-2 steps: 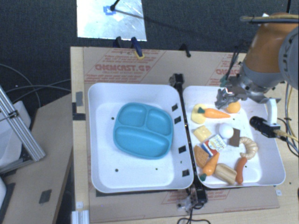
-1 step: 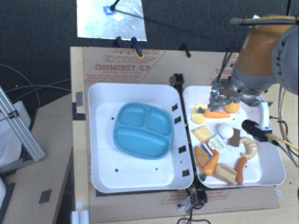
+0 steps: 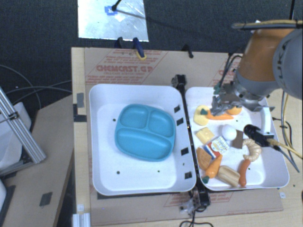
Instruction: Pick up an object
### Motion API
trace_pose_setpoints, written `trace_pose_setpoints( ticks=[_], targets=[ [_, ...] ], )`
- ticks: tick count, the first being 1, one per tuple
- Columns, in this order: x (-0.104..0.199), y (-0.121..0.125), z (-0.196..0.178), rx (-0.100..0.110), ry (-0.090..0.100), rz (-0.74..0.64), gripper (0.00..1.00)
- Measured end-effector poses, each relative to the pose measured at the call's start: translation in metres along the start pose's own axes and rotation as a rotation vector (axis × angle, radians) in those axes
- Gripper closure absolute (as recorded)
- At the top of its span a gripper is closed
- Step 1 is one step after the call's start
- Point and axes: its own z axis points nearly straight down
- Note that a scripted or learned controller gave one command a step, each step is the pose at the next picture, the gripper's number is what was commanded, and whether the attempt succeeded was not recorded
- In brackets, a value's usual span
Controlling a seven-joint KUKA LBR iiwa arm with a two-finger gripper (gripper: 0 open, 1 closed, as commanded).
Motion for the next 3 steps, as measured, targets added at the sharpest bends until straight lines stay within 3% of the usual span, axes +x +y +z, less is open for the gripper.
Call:
trace_pose_setpoints(
  ticks=[2,3],
  targets=[
    [0.005,-0.008,-0.018,-0.003,0.001,-0.003,1.0],
    [0.006,-0.009,0.002,0.001,0.0,0.0,1.0]
  ],
)
